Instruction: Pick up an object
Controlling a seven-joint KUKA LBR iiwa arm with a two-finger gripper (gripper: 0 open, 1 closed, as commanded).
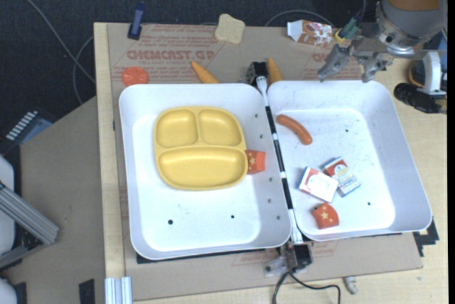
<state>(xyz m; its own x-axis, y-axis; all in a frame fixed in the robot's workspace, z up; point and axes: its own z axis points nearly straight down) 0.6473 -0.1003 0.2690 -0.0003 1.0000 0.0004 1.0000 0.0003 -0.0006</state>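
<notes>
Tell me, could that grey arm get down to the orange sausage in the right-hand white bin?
Probably yes. The orange sausage lies alone on bare bin floor, nothing over it, and the gripper hangs just beyond the right bin's far rim.

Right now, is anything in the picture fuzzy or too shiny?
In the camera view, the yellow plate and hot dog look sharp; the white bins are bright but not blown out by glare; soft shadows sit beside the small boxes; the gripper looks slightly blurry near the top right.
</notes>
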